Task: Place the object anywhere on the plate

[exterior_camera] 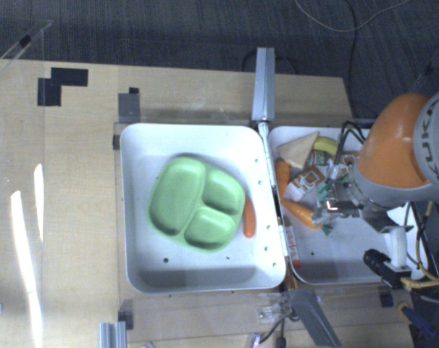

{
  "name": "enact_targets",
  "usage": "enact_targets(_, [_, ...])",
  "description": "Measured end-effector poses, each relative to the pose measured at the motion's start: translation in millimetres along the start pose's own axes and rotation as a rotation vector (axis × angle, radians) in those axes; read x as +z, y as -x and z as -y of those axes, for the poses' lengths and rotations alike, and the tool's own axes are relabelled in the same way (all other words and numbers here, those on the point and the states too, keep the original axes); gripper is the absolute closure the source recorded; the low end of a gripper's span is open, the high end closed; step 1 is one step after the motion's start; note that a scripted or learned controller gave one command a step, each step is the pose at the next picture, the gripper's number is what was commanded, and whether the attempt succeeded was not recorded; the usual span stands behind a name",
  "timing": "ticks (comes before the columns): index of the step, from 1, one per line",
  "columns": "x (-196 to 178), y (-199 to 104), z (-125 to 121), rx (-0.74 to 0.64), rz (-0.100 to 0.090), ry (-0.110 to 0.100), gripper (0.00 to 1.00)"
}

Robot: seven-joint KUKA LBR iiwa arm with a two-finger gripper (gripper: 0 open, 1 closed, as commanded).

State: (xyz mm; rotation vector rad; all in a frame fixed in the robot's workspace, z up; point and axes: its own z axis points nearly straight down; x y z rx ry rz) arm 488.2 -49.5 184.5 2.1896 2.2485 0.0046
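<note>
While the grey arm [415, 158] with its orange band reaches in from the bench's right side, we see its gripper [328, 207] low over the middle of the right bin [335, 270], among a cluster of toy food. We cannot tell how far the hand is open or whether it has hold of anything; its tip is small and blurred against the clutter.

In that right bin, an orange carrot-like piece [300, 213] lies just beside the gripper, towards the bin's left wall. Another orange piece [282, 176] sits against that same wall, further towards the far edge. A pale wedge [298, 149] and a yellow item [324, 146] occupy the bin's far left corner, and a small printed packet [305, 181] lies between them and the gripper.

In the left bin [198, 278], the green three-compartment plate [196, 201] rests near the centre, tilted slightly against the bin's sides. A small orange carrot [248, 220] lies on the bin floor just beside the plate's right edge, close to the bin's right wall. We cannot say whether it touches the plate's rim.

A metal bar [264, 85] stands at the bench's far edge between the two bins.
</note>
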Motion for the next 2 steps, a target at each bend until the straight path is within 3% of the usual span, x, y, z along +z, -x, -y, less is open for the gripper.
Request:
enact_targets(1, [0.1,-4.1,-0.1,-0.040,0.000,0.000,1.00])
enact_targets(2, [-17.1,-83.2,-13.3,-0.318,-0.001,0.000,1.00])
